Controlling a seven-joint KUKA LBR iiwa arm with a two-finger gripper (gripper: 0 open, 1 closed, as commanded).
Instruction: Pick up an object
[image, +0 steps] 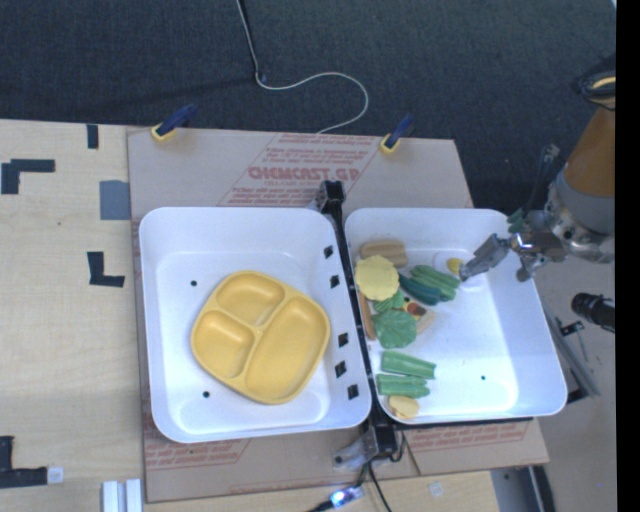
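I see even, bright overhead light, with the white bins (250, 225) nearly washed out and only faint shadows under the yellow plate (262, 336). The whole view is soft and grainy; the arm (590, 180) at right blurs.

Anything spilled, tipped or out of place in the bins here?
Nothing stands out. The yellow divided plate lies flat in the left bin, and the toy food pieces are heaped along the left side of the right bin, all inside the rims. The pincer hovers over the right bin.
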